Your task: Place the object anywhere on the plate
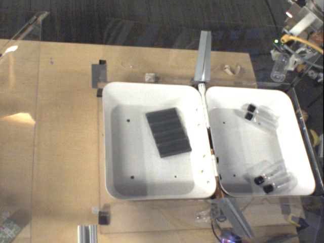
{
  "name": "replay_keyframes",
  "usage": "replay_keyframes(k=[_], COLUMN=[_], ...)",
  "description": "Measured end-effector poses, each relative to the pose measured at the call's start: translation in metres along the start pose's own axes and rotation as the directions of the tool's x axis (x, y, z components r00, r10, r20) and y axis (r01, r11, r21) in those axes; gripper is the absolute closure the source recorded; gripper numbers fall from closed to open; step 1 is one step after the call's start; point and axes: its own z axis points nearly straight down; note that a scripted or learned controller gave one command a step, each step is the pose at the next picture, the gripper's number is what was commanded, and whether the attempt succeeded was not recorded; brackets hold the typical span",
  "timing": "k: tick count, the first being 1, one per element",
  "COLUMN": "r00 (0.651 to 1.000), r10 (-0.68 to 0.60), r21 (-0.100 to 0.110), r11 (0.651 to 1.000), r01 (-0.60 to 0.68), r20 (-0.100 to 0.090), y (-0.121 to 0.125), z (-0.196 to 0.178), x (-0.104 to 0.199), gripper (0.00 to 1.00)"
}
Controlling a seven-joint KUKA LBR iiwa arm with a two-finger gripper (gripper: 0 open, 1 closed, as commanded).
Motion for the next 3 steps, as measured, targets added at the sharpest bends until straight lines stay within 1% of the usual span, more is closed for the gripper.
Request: replay_keyframes(k=[1, 2, 3], r00=[0.915, 0.916, 0.916], r10=[0.403, 0.402, 0.401], r21=[0.002, 0.003, 0.003], r11=[0.915, 0.916, 0.916], r01=[-0.403, -0.402, -0.401], r20=[-0.002, -0.002, -0.002], y=[-0.078, -0.078, -0.078], z=[-0.011, -0.022, -0.022], x=[0.055, 0.055, 0.055], gripper=[1.0, 1.0, 0.0])
